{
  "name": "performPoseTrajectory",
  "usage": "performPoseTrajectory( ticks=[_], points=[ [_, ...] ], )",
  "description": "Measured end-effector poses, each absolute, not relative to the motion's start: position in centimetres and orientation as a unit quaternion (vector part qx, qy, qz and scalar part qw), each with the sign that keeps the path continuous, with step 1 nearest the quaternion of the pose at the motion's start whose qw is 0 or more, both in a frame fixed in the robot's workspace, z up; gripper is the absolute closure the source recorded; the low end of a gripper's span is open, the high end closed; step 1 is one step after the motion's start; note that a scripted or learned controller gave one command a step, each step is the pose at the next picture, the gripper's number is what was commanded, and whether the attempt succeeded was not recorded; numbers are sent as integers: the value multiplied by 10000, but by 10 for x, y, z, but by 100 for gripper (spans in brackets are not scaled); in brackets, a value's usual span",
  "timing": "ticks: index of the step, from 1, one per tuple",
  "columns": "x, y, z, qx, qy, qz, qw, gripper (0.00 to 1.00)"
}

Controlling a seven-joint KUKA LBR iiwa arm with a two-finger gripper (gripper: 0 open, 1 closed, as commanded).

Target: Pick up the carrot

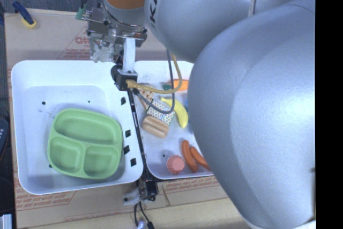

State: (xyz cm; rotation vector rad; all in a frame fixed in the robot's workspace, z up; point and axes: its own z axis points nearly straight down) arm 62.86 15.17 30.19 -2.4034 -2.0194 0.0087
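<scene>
One green tray in left bin, carrot in right bin — pincer state unclear.

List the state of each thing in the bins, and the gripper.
Green plate, upright, flat in left bin.
Carrot, lying in right bin, partly behind the arm, ungrasped.
Banana, lying in right bin.
Sausages, lying side by side in right bin.
Gripper, over left bin's far rim, away from carrot.
</scene>
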Motion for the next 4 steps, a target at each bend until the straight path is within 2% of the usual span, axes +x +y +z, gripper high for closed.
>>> performPoseTrajectory(
  ticks=[1,2,3,4],
  points=[
    [612,108,434,-7565,-6540,-3,-3,100],
    [566,80,291,-8166,-5772,30,17,100],
    [593,167,244,-7573,-6530,21,11,100],
    [656,217,358,-8270,-5621,13,3,100]
  ],
)
